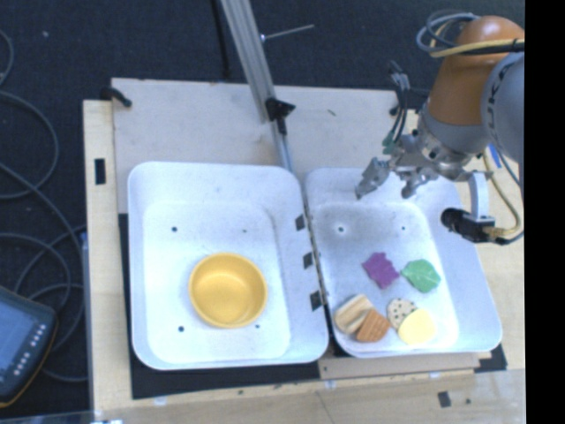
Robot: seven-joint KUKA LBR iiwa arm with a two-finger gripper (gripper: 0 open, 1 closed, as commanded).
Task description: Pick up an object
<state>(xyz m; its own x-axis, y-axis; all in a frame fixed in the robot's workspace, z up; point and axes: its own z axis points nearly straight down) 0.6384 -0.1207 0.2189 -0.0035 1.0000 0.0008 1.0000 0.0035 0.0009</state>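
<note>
Gripper: two-finger grey metal gripper hangs over the far rim of the right-hand shallow white plastic bin, at about 12 o'clock of that bin; its two fingers stand apart with nothing between them.
Arm: grey arm with the orange band comes in from 2 o'clock of the view, wrist above the bin's far right corner.
Purple piece: small purple blocky object lies on the right bin's floor near its middle, at roughly 6 o'clock from the gripper and well apart from it.
Green piece: green leaf-shaped object sits just beside the purple one at its 3 o'clock, at about 5 o'clock from the gripper.
Near-edge cluster: tan bread-like wedge, orange-brown ridged piece, pale speckled cookie-like round and pale yellow round object crowd together at the bin's 6 o'clock edge, the farthest from the gripper, all at its 6 o'clock.
Left bin: second shallow white plastic bin at 9 o'clock of the gripper holds a yellow round plastic bowl, upright, toward its near side.
Bench: pale wooden bench top carries both bins side by side, their inner rims touching.
</note>
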